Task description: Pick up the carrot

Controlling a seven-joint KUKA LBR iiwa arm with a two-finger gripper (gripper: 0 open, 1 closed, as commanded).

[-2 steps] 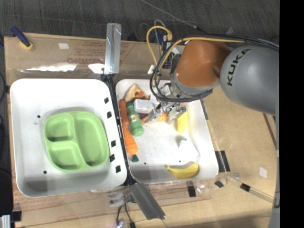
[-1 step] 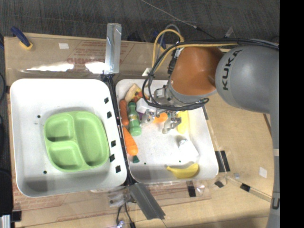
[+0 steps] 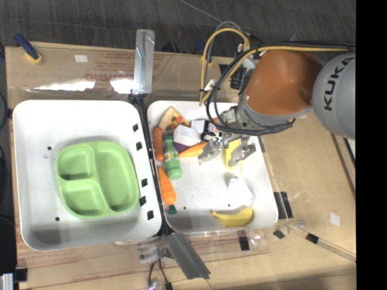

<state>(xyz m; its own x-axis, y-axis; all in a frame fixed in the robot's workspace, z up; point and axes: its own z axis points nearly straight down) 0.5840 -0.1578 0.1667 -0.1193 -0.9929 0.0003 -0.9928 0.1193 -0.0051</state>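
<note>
Hovering low over the right bin [image 3: 266, 180], the gripper [image 3: 225, 152] hangs with its two fingers apart, and nothing sits between them, so the pick is not yet made. Using the green bottle [image 3: 172, 162] as the landmark: it stands near the bin's left wall, and the carrot [image 3: 166, 186] lies just below it, touching or nearly touching its base, running along that wall toward the near edge with a dark green tip at its lower end. A second orange piece [image 3: 158, 142] sits just left of and above the bottle, and a small orange wedge [image 3: 192, 151] lies just right of it, between the bottle and the gripper; which of these the program counts as its target I cannot say for sure, but the long one below the bottle looks most like a carrot. A purple-and-white box [image 3: 184, 136] lies up and right of the bottle, a banana [image 3: 233, 216] well below and right. The green tray [image 3: 97, 177] rests in the left bin [image 3: 36, 119], well left of the bottle. By my reading, the whole grasp remains: shifting over, descending, closing, and lifting.
</note>
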